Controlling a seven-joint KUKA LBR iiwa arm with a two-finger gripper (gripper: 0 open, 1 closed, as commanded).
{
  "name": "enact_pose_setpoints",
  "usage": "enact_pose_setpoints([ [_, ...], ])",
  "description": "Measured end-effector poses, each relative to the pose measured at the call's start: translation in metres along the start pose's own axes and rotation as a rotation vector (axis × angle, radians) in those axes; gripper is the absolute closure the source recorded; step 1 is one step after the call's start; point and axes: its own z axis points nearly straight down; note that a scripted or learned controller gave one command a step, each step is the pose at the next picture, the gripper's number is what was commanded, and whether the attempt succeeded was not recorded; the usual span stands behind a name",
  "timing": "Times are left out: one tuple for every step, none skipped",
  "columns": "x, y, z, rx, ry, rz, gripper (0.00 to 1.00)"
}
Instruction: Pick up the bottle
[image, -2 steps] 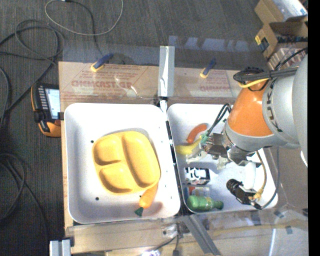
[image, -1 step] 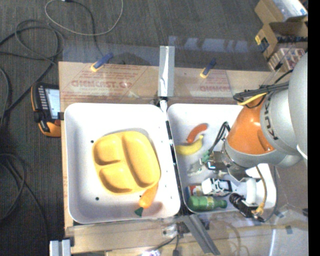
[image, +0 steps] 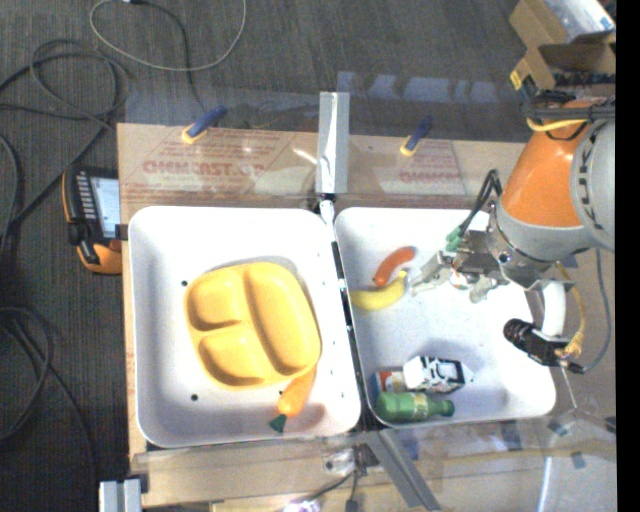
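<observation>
Camera view: your bottle (image: 415, 406) is not yet picked up.

Nearest you, it lies on its side along the front wall of the right bin (image: 520, 400), green, just beside a white carton (image: 428, 373). In the left bin (image: 150, 330) you see a yellow tray (image: 252, 322) with a carrot (image: 296, 394) at its corner. Farther back, the gripper (image: 432, 275) hangs over the right bin's far half near a banana (image: 378, 296) and a red piece (image: 392, 264), well apart from the bottle. You see nothing in its grasp; whether its fingers are spread I cannot tell. The reach, grasp and lift remain.
</observation>
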Motion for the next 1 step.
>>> enact_pose_setpoints([
  [0.0112, -0.0028, 0.1256, -0.005, 0.002, 0.310, 0.00],
])
